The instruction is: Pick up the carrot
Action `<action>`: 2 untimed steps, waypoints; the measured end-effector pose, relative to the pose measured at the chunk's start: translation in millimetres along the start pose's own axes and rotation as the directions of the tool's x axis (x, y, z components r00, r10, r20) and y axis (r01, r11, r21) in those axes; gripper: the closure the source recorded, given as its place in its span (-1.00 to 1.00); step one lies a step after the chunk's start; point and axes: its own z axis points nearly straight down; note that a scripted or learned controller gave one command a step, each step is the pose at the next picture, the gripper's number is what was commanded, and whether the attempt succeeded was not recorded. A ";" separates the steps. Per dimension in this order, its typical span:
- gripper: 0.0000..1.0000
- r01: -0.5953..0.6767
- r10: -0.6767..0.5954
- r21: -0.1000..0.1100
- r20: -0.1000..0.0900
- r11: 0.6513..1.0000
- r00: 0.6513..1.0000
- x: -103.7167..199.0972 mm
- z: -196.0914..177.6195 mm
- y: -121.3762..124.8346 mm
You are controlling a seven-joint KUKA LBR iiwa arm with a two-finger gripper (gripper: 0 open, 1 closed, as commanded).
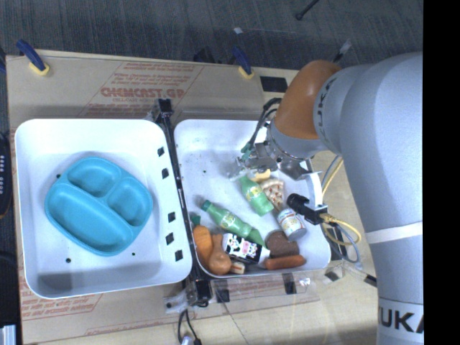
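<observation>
The carrot (284, 262) lies flat along the near wall of the right bin (208, 139), an orange stick pointing left to right, touching a dark brown rounded piece (281, 244) just behind it. The hand (253, 160) is well apart from it, up in the far half of the same bin, hanging low below the arm's orange band (302, 99); whether it is released or clenched I cannot tell, since the wrist hides most of it and nothing can be seen held in it. Between the hand and the carrot sits a cluster of things: a pale green packet (256, 195) just under the hand, a light tan ridged item (274, 190) beside it, a small tin can (292, 224) tilted on its side, and a green bottle (231, 222) lying slantwise toward the left wall. A black-and-white patterned carton (242, 248) rests to the left of the carrot, and orange rounded food items (210, 251) fill the near left corner. The left bin (43, 139) holds a blue divided plate (99, 205). Both bins rest on the cardboard-covered counter (136, 85).
</observation>
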 end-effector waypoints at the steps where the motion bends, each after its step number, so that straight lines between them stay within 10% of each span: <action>1: 1.00 0.001 -0.001 0.001 -0.003 1.000 1.000 40.1 -45.8 -73.5; 2: -1.00 0.000 0.000 0.003 -0.003 1.000 1.000 39.7 -44.3 -73.8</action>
